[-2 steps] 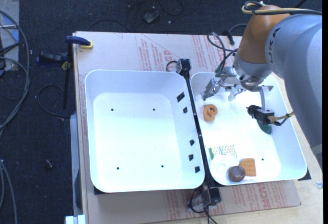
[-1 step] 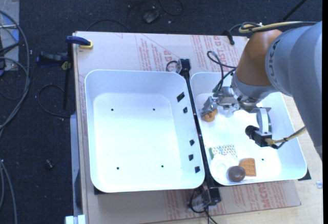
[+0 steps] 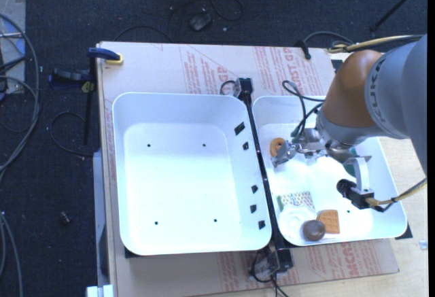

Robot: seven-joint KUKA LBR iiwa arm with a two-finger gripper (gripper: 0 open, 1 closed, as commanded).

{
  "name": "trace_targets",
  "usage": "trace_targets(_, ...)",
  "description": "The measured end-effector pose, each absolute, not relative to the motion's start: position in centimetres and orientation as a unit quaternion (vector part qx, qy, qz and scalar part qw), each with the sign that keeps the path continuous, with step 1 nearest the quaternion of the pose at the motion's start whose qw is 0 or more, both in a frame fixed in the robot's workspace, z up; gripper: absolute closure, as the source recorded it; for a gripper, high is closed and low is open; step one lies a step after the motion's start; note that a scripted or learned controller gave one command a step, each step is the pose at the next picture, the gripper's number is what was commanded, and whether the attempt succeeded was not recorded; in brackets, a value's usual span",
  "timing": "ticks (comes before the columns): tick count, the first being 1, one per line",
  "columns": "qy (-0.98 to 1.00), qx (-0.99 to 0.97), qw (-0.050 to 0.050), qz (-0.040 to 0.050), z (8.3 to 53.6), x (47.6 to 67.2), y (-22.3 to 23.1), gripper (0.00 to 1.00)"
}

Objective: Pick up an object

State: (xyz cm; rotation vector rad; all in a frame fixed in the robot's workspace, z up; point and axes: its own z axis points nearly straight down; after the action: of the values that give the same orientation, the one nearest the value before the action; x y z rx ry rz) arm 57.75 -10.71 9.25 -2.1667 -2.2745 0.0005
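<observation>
Camera view, looking down at a slant on the bench (image 3: 170, 68). Notes run near edge to far.

Nearest, in the front corner of the right bin (image 3: 391, 217): a brown round lump (image 3: 313, 230), touching or just beside an orange waffle-like square (image 3: 329, 221). Just behind them a green-and-white patterned piece (image 3: 297, 201) lies on a pale round disc (image 3: 293, 219). All of these sit below the hand, well apart from it.

Mid bin: the hand (image 3: 285, 154) hangs low at the end of the grey arm (image 3: 380, 95), pointing toward the divider between the bins. How far it is spread I cannot tell; nothing shows gripped in it. Just above it, near touching, sits a small orange ring-shaped object (image 3: 276, 147), the likeliest pick.

Beyond the divider, away from the hand: the left bin (image 3: 122, 173).

Risks, as I judge them:
- The ring lies close to the bin's divider wall; a descent there may strike the wall or push the ring against it instead of straddling it.
- The ring looks small and flat; a close may slip over it or flick it aside.
- The hand looks offset from the ring, so a straight close could catch air.
- The black cable (image 3: 299, 100) looping by the wrist could snag.
</observation>
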Motion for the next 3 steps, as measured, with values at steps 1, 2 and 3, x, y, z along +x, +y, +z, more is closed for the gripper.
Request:
trace_targets(1, -0.708, -0.707, 0.000, -0.0001, 9.3, 60.4, -9.4, 0.00)
trace_targets(2, -0.707, -0.707, 0.000, 0.0002, 9.2, 60.1, -9.3, 0.00)
trace_targets(3, -0.707, -0.707, 0.000, 0.0000, 9.2, 61.3, -9.4, 0.00)
